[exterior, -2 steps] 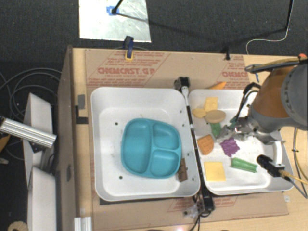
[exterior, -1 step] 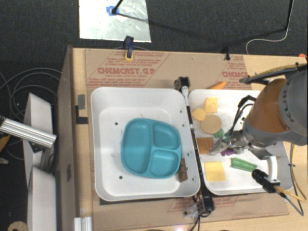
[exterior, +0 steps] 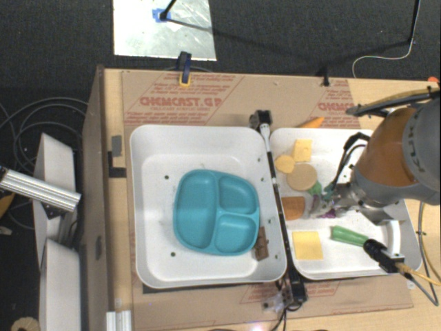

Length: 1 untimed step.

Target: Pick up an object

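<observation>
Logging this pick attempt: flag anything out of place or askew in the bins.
A small brown piece lies by the left bin's right wall beside the blue plate, away from the other items. An orange piece lies on the right bin's far rim.

red "chemcast gp" lettering on brown board, repeated partly at right

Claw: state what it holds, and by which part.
Cannot be told: the claw sits low among the items in the right bin, its grip hidden from this view.

Single fixed camera above the bench, angled down (slightly slanted), both white bins framed
</observation>
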Motion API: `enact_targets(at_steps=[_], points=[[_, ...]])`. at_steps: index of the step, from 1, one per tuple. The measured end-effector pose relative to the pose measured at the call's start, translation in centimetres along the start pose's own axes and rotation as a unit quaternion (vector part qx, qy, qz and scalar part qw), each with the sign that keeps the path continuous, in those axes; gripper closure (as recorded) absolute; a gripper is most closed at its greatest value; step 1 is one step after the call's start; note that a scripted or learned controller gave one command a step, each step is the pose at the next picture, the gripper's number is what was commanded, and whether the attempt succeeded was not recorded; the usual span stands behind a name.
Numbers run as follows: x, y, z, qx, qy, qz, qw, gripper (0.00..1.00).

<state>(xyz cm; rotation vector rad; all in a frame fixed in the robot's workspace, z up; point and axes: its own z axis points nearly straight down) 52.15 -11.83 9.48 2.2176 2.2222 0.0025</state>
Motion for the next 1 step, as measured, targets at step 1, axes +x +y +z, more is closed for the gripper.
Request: enact_targets(at_steps=[1], points=[[8.68, 3.23, -11.47, -0.006, 0.002, -0.006, 1.0000, 1.00]])
